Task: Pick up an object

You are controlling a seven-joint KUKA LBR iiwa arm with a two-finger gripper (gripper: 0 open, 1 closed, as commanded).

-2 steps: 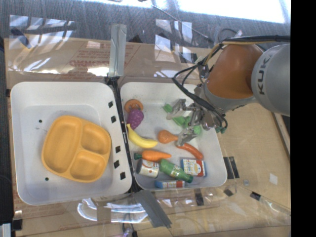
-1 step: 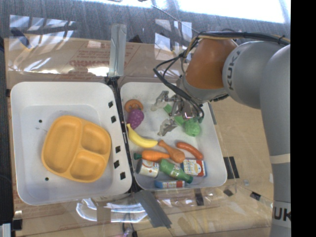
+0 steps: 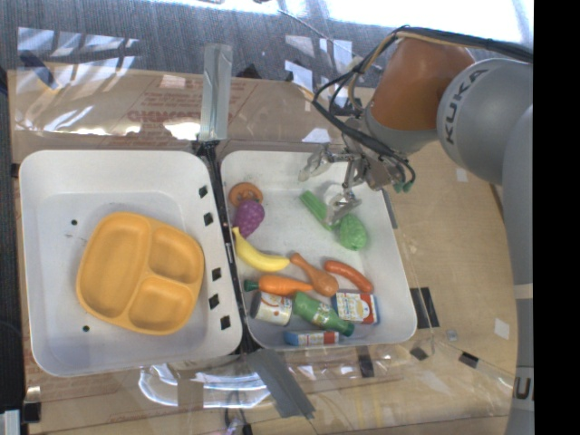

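So the right bin is the busy one, smooth white plastic with rounded corners, full of glossy toy food. The end effector hangs over the bin's upper part, metal fingers pointing down, and honestly I can't tell whether they're spread or closed, or gripping anything. Right below it sits a bumpy green lump, roundish. Just left of that lump is a flat green stick, long axis running diagonally from upper left to lower right. Further left of the lump, a knobbly purple grape bunch and a curved yellow banana. Below the lump: an orange carrot lying roughly sideways and a green bottle. The left bin holds a matte yellow divided tray.
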